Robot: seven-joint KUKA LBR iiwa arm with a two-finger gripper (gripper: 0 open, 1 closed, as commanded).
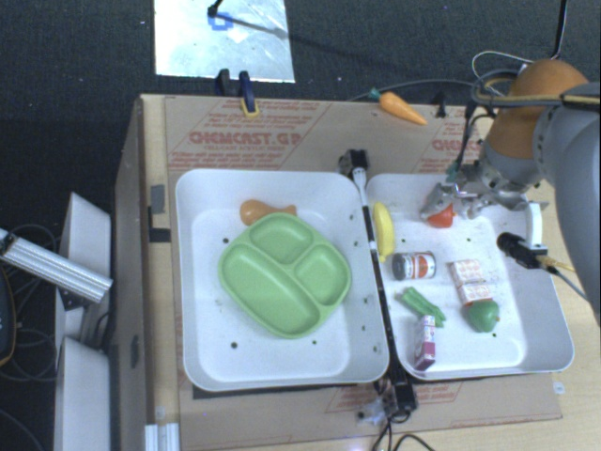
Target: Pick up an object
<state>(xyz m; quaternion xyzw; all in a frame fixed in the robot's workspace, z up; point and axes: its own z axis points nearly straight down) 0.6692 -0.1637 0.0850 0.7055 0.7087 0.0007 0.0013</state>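
Red object: located in the right bin, upper left area.
End effector: positioned directly over it; finger state cannot be told.

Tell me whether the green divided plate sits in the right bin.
No, the green divided plate lies in the left bin.

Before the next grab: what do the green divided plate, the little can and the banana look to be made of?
Green divided plate: likely moulded plastic, matte, uniform colour with soft rounded compartment edges. Little can: seemingly metal, dark end and a white and red label wrap; could be a toy. Banana: smooth, evenly yellow, probably plastic toy food.
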